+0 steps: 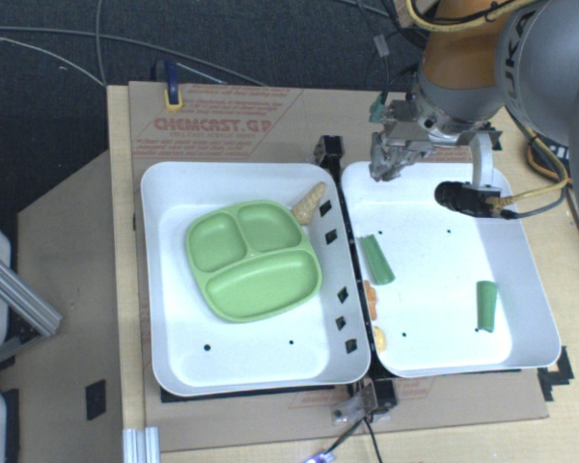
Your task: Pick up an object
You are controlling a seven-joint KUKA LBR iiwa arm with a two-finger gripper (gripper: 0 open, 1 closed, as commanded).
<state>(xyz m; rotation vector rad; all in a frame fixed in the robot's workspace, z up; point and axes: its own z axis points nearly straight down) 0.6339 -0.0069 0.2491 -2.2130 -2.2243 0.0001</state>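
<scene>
Claw point(391, 167) is seen at the far rim of the right bin point(521, 258), its opening impossible to judge. Nearest green stick point(375, 258) lies toward the camera from the claw, long axis running roughly near-to-far.

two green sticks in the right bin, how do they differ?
The left green stick lies near the divider, at the bin's left side; the right green stick lies toward the right wall. The left one tilts, top end leaning left; the right one runs nearly straight up the view. The left one looks slightly longer. Both are green, flat on the right bin's floor, untouched by the gripper.
</scene>
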